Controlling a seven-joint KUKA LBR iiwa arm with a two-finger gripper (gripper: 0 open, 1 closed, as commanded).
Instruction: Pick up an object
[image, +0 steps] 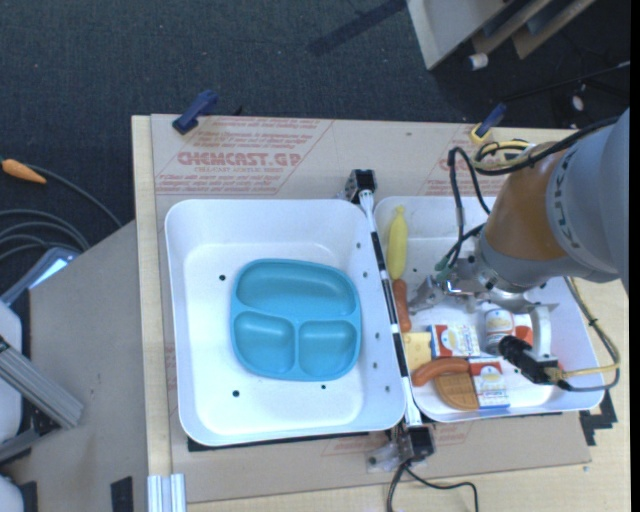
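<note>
Blue plastic, a three-compartment plate (296, 318), lies flat in the middle of the left bin (200, 400) on the surface (250, 150). Everything else is placed here against that plate.

To the plate's right, past the wall the two bins share, the right bin (575, 395) carries a cluster of toy food. A yellow banana (398, 240) lies lengthwise just beyond the shared wall, up from the plate's top right corner. Below the banana, a reddish sausage (402, 305) runs along the same wall, level with the plate's middle. Further down sits a yellow cheese-like wedge (417, 347), then a second sausage (432, 371) and a round brown biscuit-like piece (458, 390), both lower than the plate's bottom edge. A red and white carton (455, 338) lies right of the wedge, and another small carton (488, 385) lies just beside the brown piece.

The grey arm with its orange band (525, 215) comes in from the far side of the right bin, well apart from the plate. The tool (490, 315) is down among the cartons, close above the red and white carton; whether it is spread or pinching anything cannot be told, since the wrist covers it.
</note>
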